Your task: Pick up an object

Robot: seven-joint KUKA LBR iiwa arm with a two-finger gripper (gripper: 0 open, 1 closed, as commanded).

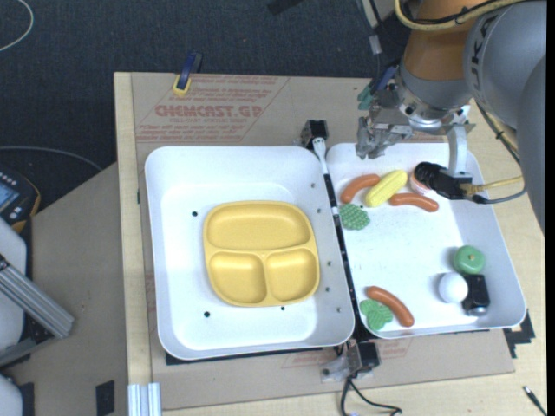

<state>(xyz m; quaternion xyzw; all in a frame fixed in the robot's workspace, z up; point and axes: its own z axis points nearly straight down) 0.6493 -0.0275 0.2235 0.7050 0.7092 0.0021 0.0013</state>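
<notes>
My hand (375, 143) hung over the far edge of the right bin (434, 271); I could not tell whether it was open or closed. Just beside it lay the corn cob (386, 187) between two sausages (359, 186). The yellow divided plate (260, 252) sat in the left bin (173, 232).

Under me the surface (130, 336) carries a cardboard sheet (217, 111) printed in red, on which two white bins rest touching side by side, the left bin (173, 232) and the right bin (416, 258).
</notes>
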